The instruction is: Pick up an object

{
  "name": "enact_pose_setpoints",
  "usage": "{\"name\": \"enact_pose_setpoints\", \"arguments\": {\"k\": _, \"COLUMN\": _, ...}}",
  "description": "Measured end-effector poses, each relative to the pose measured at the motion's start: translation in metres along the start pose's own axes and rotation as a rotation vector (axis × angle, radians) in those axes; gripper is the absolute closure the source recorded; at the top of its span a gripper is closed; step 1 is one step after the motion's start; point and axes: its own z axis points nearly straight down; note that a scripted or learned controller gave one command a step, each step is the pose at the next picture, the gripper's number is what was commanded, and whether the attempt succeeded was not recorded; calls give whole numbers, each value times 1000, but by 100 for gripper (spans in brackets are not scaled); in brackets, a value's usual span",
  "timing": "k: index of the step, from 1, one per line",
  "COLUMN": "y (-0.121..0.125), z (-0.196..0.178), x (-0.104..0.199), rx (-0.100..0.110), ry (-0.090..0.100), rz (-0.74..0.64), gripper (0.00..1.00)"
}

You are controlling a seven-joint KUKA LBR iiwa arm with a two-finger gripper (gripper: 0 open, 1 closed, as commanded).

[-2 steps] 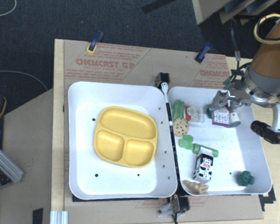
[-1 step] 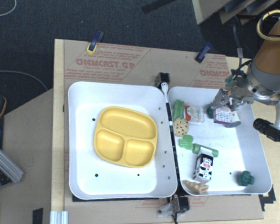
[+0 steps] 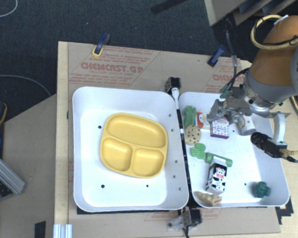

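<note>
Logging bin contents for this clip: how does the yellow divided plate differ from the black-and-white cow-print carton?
The yellow divided plate lies alone in the left bin; the cow-print carton lies in the right bin among other small items. The plate is far larger. The plate is plain yellow with three compartments; the carton is white with black patches. Both rest on a bin floor, apart from the gripper.

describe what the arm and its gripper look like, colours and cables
The arm is bulky and rounded, with a grey shell and a wide orange band above the wrist. A yellowish cable loops over the top of the orange part, and thin dark wires run down its left side towards the gripper, a cluttered block of grey metal. A black cylindrical piece sticks out below the wrist.
</note>
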Motion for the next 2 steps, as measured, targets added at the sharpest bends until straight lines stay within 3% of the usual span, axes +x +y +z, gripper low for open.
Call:
{"name": "enact_pose_setpoints", "arguments": {"k": 1, "y": -29, "z": -7, "x": 35, "rx": 0, "ry": 0, "rz": 1, "gripper": 100}}
{"name": "enact_pose_setpoints", "arguments": {"k": 2, "y": -39, "z": 0, "x": 34, "rx": 0, "ry": -2, "rz": 6, "gripper": 100}}
